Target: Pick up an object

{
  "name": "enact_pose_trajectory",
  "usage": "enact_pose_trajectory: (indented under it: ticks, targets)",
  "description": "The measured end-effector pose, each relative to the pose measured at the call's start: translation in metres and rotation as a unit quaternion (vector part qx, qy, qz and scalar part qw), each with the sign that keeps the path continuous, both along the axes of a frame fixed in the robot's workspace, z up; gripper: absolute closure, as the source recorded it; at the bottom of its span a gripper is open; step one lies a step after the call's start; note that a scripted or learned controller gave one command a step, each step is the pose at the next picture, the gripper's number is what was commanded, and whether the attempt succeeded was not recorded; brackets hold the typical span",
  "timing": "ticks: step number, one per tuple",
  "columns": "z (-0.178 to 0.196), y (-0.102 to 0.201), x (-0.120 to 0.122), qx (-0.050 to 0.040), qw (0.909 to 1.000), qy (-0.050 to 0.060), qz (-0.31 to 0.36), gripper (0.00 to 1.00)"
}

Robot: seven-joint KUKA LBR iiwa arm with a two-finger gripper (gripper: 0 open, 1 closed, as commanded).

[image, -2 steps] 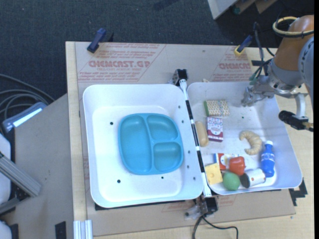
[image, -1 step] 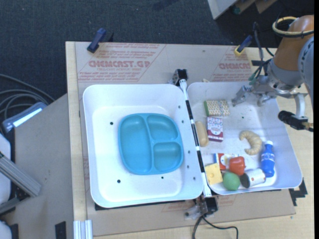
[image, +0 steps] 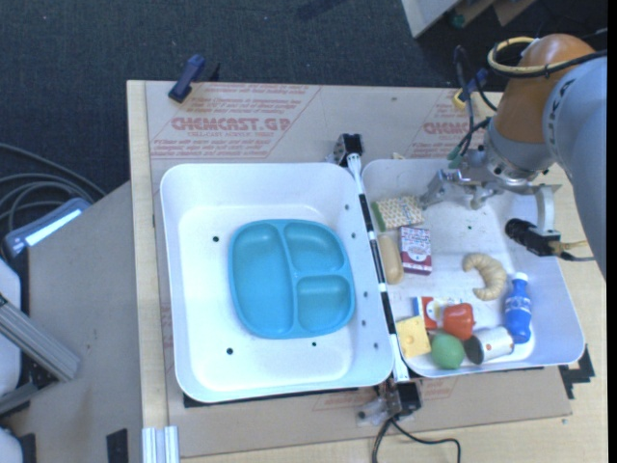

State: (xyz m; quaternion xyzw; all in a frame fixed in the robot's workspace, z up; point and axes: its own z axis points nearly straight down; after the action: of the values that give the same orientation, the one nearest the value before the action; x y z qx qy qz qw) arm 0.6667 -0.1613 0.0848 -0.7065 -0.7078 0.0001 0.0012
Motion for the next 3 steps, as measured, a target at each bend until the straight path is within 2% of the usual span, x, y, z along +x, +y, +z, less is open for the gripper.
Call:
enact_pose_trajectory:
  ticks: [3]
  targets:
    - [0.0,0.023,0.0,-0.0011,1.0,0.0,-0.001,0.0]
